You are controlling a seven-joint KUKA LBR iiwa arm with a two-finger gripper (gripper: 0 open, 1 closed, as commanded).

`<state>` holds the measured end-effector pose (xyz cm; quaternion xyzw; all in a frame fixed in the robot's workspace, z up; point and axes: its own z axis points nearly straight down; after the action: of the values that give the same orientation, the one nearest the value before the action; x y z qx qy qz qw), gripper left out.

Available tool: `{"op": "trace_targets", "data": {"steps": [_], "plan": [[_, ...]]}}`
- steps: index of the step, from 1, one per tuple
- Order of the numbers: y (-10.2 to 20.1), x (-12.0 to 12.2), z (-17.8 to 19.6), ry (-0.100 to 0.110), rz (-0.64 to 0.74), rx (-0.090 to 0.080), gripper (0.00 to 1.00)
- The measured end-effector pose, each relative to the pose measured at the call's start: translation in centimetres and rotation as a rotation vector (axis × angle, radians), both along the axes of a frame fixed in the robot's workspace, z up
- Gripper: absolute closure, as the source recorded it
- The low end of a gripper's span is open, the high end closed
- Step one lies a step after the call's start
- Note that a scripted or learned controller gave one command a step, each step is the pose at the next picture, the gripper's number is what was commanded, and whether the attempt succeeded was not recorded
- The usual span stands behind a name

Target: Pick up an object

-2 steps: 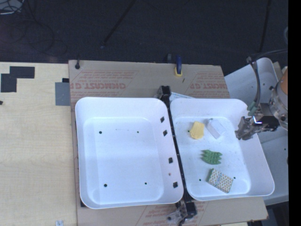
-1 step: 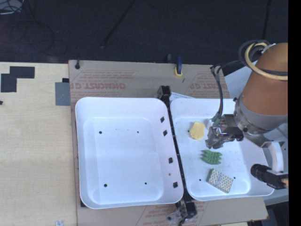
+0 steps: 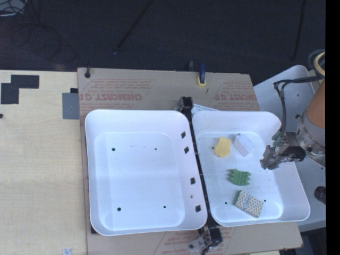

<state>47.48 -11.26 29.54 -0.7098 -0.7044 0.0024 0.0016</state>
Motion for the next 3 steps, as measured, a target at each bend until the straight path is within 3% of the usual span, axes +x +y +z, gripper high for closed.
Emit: {"op": "trace_targets", "data": {"steps": [1,2,3], "plan": [[2.2,0.1,-2.1,0.000,0.008,0.003,1.00],[0.8,4.1,-0.4,-0.006,0.011,0.000,1.00],[10.1,10.9,2.3,-0.009,0.019,0.004,1.00]]}}
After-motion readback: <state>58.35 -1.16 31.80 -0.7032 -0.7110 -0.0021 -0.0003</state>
